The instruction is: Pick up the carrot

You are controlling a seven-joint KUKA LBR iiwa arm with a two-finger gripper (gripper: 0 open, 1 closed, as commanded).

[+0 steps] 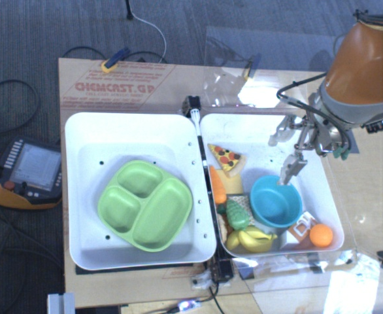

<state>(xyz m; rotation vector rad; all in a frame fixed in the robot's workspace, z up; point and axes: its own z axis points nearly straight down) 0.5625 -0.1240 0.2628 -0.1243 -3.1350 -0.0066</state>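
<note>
Jaws hanging over the right bin, above the blue bowl's far rim; whether they are parted cannot be told, and nothing is showing between them. Carrot is lying against the bin's left wall, just below the pizza slice and beside the banana. Judged a light, stiff, smooth plastic toy, it is best pinched across its thick middle. Counter lettering is reading roughly "CHEMCAST GP".
</note>
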